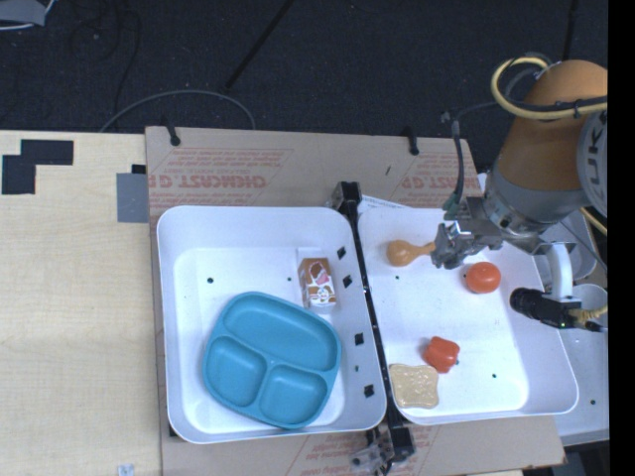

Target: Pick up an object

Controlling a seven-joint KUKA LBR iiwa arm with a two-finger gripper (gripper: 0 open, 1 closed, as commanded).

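Camera view from above, at a slant, onto a light wooden bench (69, 296) with a sheet of brown cardboard (268, 167) laid across it. Two shallow white bins sit on the cardboard side by side, their inner walls touching along a black divider strip (359, 296). The left bin (184, 266) and the right bin (516, 385) are about the same size.

A grey robot arm (541, 181) with an orange band above its wrist reaches in from the right, over the upper right part of the right bin. Its gripper (451, 246) hangs low over the top of that bin, right at the thin end of a tan, drumstick-shaped toy (402, 253) that lies pointing toward it. Whether the fingers are open or closed cannot be told, and it is not clear that they touch the toy.

In the left bin, a blue plate with three compartments (271, 358) lies flat and fills the lower half. Above it, near the divider, rests a small printed packet in brown and white (317, 283).

In the right bin, a pale slice of toy bread (415, 386) lies at the lower left corner. Just above it sits a small red toy pepper (442, 353). A round orange-red toy tomato (482, 278) rests just beside the gripper, toward the bin's right side, well apart from the pepper.
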